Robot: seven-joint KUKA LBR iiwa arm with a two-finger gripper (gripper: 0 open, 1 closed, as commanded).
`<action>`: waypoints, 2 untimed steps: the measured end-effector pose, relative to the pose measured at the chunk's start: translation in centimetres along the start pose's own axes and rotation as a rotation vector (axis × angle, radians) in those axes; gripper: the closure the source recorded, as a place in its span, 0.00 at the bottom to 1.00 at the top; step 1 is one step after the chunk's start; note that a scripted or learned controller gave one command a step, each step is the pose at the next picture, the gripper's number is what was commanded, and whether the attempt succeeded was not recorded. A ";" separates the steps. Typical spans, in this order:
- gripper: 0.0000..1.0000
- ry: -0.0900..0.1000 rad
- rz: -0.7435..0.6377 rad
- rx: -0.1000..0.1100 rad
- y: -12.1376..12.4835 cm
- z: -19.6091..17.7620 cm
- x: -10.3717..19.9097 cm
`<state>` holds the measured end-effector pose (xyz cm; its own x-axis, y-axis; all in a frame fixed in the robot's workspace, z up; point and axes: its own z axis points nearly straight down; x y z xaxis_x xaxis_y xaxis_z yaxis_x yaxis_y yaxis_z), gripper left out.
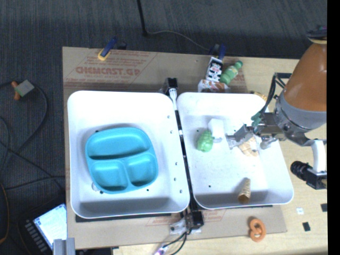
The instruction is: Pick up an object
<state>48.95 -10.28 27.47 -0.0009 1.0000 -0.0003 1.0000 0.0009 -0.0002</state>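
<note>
So the grey arm with the orange band (313,84) is reaching in from the right and hanging over the right bin (276,193), with the gripper (245,138) sitting over the upper middle of that bin. Honestly I can't tell how far apart its tips are standing, or if anything's actually caught in there; it's all a blur of grey metal at that spot.

Stuff lying in the right bin: a green lumpy toy (205,141) is sitting left of the gripper, near it but apart from it. A small white block (217,126) is lying just beside the green thing, up and to the right of it, between it and the gripper. Something tan and pale (245,149) is peeking out right underneath the gripper, looks like it's touching or very nearly so, can't say which. Then a tan cone-ish piece (244,190) is lying down near the bin's front wall, well apart from the gripper.

The left bin (79,110) is holding a blue divided tray (122,159), three compartments, sitting flat.

Outside the bins, on the bench (106,70): a green bottle-shaped toy (230,73) and a small printed packet (212,74) are lying just behind the right bin, and an orange ring-shaped thing (257,229) is sitting in front of it.
</note>
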 end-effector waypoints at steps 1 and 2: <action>0.00 0.000 0.002 0.002 0.0 8.8 -5.4; 0.00 -0.001 0.001 -0.006 5.0 18.7 -4.3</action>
<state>53.92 -14.53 8.80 0.0002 1.0000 -0.0014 1.0000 -0.0002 0.0062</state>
